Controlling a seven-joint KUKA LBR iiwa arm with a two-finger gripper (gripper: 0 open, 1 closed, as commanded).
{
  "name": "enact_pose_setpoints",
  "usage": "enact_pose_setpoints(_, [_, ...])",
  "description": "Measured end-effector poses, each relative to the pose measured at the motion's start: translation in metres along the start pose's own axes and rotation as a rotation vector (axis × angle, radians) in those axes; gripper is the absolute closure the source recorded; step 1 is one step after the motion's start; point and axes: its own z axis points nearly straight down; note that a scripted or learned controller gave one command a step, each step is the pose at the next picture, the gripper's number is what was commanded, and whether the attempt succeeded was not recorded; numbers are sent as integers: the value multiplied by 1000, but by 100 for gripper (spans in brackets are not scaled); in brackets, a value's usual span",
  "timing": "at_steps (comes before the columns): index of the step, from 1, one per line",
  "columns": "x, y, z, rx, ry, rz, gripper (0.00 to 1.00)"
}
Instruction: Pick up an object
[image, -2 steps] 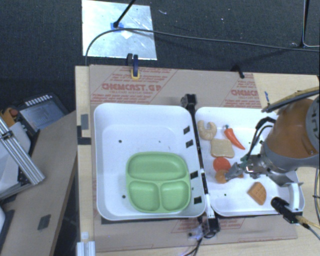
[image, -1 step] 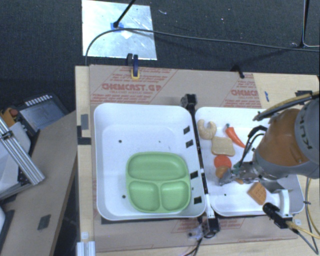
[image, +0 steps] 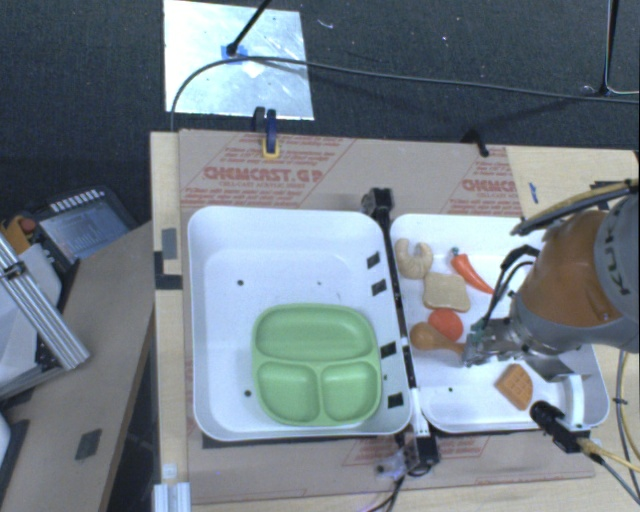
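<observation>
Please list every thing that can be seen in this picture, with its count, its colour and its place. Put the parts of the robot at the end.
left bin: 1, white, left half of the bench
divided plate: 1, green, three compartments, in the left bin toward its near right side
right bin: 1, white, right half of the bench
cashew-shaped piece: 1, beige, top left of the right bin
carrot-like piece: 1, orange-red, top of the right bin
bread slice: 1, tan, below the cashew-shaped piece
round pieces: 2, one red and one orange, touching, left of the gripper
waffle-like piece: 1, orange-brown, near edge of the right bin
clamp: 1, yellow and dark, far edge of the bench
arm: 1, grey with orange band, over the right bin
gripper: 1, dark, low beside the round pieces
</observation>
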Motion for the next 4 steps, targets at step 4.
enact_pose_setpoints(4, [4,15,-183,-2,-1,-3,100])
